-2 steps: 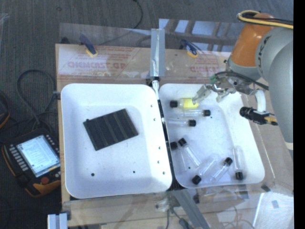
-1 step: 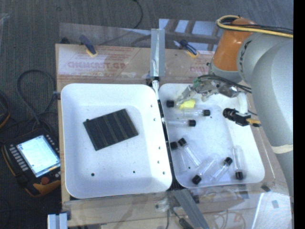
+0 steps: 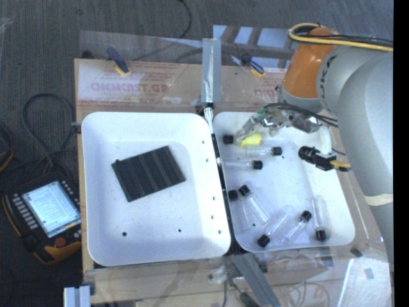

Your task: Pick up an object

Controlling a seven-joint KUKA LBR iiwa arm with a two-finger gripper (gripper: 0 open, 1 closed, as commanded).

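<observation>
The end effector (image 3: 255,128) hangs low over the far left corner of the right bin (image 3: 339,232), just above a small yellow object (image 3: 250,141), and whether it is spread or pressed together I cannot tell. Going from the left, a handheld control pendant (image 3: 46,213) lies on the floor beside the table, then the left bin (image 3: 102,235) holds a flat black ribbed pad (image 3: 148,173). The right bin holds clear vials with black caps (image 3: 275,226) scattered across its floor, with the grey arm (image 3: 364,107) reaching over its far right side.
</observation>
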